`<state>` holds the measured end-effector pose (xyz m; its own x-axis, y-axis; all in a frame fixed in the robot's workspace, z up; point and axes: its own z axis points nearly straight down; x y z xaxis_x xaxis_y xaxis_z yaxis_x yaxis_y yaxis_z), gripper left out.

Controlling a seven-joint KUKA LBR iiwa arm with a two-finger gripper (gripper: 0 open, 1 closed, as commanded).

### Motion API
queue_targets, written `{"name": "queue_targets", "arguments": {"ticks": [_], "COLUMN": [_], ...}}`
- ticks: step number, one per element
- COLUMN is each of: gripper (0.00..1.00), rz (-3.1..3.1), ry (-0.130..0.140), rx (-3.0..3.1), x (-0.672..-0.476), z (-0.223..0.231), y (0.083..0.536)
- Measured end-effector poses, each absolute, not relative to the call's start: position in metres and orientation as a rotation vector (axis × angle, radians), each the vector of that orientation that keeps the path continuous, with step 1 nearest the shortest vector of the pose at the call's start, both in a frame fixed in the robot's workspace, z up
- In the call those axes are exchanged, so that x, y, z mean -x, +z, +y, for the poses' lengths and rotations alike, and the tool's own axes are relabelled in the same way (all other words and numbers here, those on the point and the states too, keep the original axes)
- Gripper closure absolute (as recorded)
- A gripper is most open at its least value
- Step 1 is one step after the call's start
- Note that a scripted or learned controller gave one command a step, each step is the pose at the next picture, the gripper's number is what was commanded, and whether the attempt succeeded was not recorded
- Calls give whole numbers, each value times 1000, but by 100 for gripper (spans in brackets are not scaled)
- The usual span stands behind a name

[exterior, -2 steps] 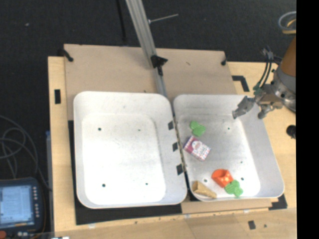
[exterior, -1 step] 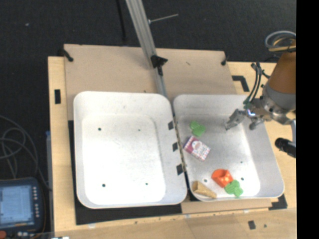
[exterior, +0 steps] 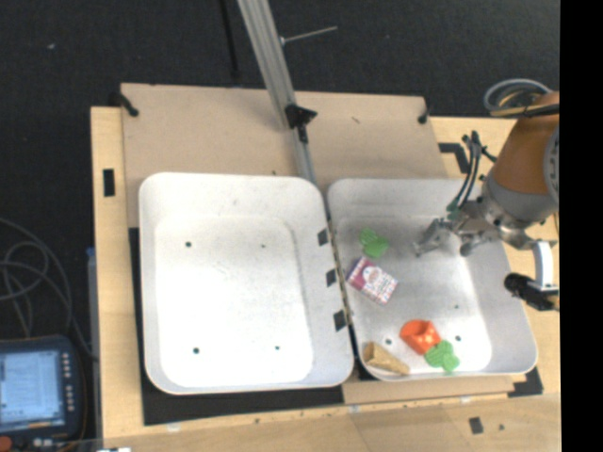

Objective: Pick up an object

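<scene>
Five small things lie in the right bin [exterior: 499, 342] at lower right of the frame, the pink carton [exterior: 371, 281] with its long axis slanting toward lower right, while my pincer [exterior: 443, 240], fingers apart and gripping nothing, hovers right of it.
</scene>
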<state>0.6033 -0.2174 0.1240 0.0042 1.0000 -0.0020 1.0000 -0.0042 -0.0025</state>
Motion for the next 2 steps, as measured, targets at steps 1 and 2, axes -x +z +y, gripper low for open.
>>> {"name": "queue_targets", "arguments": {"ticks": [1,2], "gripper": [100,100], "rz": [-2218,-2219], "ry": [-3,-4], "rx": [2235,2232], "x": [-605,-605], "z": [-219,-221], "y": [139,182]}}
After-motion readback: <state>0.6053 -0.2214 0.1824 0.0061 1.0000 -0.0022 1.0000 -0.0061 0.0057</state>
